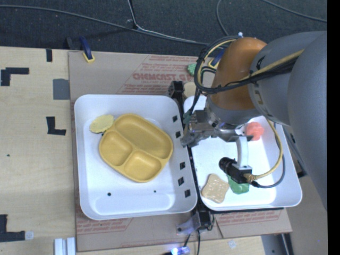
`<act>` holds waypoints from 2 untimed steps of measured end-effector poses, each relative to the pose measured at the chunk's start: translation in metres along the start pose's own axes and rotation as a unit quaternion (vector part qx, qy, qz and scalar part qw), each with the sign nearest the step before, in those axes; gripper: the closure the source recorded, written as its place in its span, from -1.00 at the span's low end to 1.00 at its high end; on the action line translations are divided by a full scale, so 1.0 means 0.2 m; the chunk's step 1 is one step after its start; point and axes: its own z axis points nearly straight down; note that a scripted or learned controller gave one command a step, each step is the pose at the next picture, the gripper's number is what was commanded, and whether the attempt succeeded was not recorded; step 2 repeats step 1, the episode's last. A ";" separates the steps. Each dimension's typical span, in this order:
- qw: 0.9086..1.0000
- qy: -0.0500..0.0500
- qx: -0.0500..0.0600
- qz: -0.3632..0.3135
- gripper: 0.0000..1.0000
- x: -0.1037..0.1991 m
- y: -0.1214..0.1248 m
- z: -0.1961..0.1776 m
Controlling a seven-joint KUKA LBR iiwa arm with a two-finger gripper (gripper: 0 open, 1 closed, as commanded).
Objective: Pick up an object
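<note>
The arm point(300, 89) runs off the right edge and covers the far half of the right bin point(287, 193). A pink thing point(256, 131) shows half hidden behind it. A green thing point(240, 188) is partly covered too, its kind unclear. A green scrap point(191, 68) beyond the bin is mostly hidden.

A yellow divided plate point(135, 146) is lying in the left bin point(87, 195), with a pale yellowish piece point(101, 123) touching its upper-left rim. Right of the plate, the gripper point(190, 136) is hanging over the right bin point(268, 195). Farther right, a tan toast-like slice point(215, 189), a green piece point(240, 188) and a pink piece point(255, 130) are lying.
</note>
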 end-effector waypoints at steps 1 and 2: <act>1.000 0.000 0.000 0.001 1.00 0.26 0.07 -0.05; 1.000 0.000 0.000 0.001 1.00 0.26 0.07 -0.05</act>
